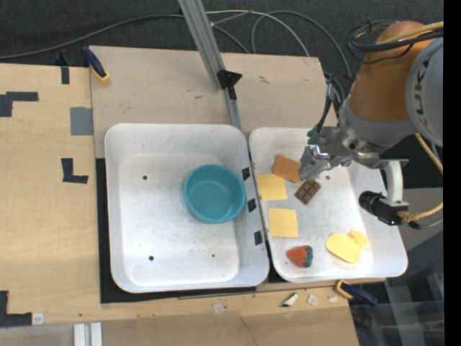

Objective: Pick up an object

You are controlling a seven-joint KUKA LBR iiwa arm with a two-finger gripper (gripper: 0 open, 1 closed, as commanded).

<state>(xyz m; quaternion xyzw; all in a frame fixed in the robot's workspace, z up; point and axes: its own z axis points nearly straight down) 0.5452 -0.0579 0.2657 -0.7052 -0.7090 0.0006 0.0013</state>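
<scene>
The right bin (pixel 374 269) holds an orange-brown toast piece (pixel 286 169), a brown chocolate bar (pixel 307 191), two yellow cheese squares (pixel 271 187) (pixel 283 222), a red strawberry (pixel 300 256) and a yellow lumpy piece (pixel 345 246). My gripper (pixel 315 168) hangs over the upper middle of this bin, just right of the toast and above the chocolate bar. Its grey fingers point down and to the left with nothing visibly between them. A teal bowl (pixel 214 193) stands in the left bin (pixel 130 193).
A slanted metal pole (pixel 205 31) rises behind the bins with a black clamp on it. Cables run across the dark floor at the top. A black cylinder (pixel 374 204) hangs off the arm above the right bin's right side. Small clips lie in front of the bins.
</scene>
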